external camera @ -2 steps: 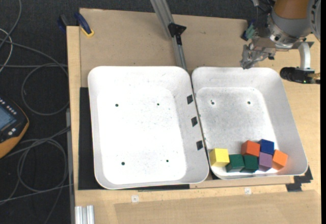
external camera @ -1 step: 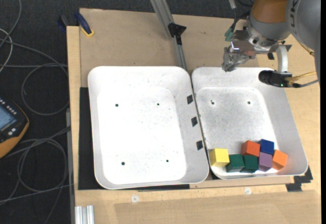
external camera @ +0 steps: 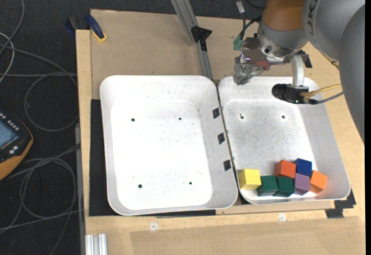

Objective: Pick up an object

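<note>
The hand (external camera: 242,76) hangs over the far rim of the right bin (external camera: 324,149); whether it is open or closed cannot be told. The coloured blocks (external camera: 284,178) sit clustered along that bin's near edge, well apart from the hand.

No legible text — no labels, brands, numbers or signs.

The arm (external camera: 324,10) reaches in from the right, gripper (external camera: 242,76) pointing down (seemingly empty).
</note>
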